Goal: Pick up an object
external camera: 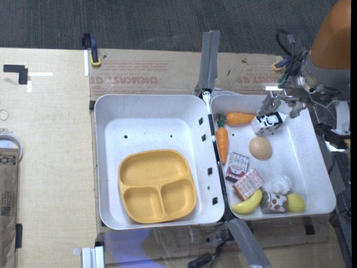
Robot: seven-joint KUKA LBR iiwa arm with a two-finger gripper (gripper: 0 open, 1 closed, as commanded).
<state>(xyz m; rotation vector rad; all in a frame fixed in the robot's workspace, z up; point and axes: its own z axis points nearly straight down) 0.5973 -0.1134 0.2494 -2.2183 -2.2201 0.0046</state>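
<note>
My gripper hangs over the far part of the right bin, below the arm's orange band. Just under it is a small white and black object, touching or very close to the gripper. An orange carrot lies to its left, and a second carrot lies along the bin's left wall. A beige egg-shaped ball sits just in front. Nearer the front are two small printed boxes, a banana, a lemon, a small can and a crumpled white item.
The left bin holds a yellow divided plate. A grey post rises at the back between the bins. Cables and arm hardware crowd the right bin's right wall.
</note>
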